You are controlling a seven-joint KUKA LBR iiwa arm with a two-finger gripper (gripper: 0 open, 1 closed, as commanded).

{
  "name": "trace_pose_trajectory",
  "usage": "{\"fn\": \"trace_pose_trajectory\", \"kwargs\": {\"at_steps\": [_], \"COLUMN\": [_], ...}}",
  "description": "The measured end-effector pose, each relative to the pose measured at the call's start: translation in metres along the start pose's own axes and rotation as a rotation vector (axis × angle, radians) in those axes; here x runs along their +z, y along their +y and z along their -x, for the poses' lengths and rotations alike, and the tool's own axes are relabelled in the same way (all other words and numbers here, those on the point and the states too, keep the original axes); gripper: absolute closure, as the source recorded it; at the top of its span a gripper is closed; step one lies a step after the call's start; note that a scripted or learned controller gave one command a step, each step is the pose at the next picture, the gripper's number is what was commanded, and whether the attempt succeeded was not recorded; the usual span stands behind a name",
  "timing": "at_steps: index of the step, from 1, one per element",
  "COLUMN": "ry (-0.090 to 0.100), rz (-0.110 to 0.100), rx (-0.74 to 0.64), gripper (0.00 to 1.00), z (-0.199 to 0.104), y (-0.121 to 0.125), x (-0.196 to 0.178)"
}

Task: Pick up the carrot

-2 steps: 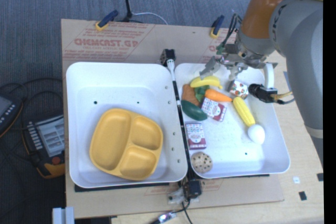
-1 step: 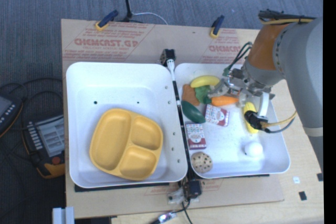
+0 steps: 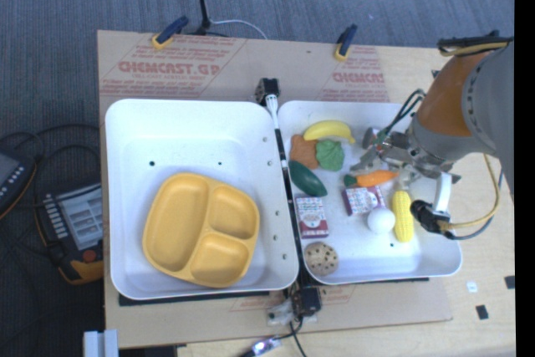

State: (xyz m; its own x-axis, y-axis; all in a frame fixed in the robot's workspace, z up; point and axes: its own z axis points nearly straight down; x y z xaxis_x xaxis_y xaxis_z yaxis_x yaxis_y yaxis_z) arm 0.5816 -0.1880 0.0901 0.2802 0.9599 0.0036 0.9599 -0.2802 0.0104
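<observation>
Camera view puts your gripper [image 3: 386, 148] low in the right-hand bin [image 3: 435, 267], just above the carrot [image 3: 374, 178], which lies on the bin floor between the green leafy toy [image 3: 330, 155] and the corn cob [image 3: 402, 215]. Whether the fingers are spread or closed cannot be told. By the look of it the carrot is not yet lifted; grasp and raise remain.
</observation>
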Motion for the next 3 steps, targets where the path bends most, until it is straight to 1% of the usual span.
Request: {"fn": "trace_pose_trajectory", "kwargs": {"at_steps": [1,2,3], "ry": [0.005,-0.002,-0.004], "rz": [0.008,0.003,-0.008], "rx": [0.105,0.104,0.307], "gripper": [0.0,1.0,1.0], "z": [0.007,0.009,-0.061], "y": [-0.008,-0.009,-0.058], "x": [-0.001,-0.01,-0.123]}}
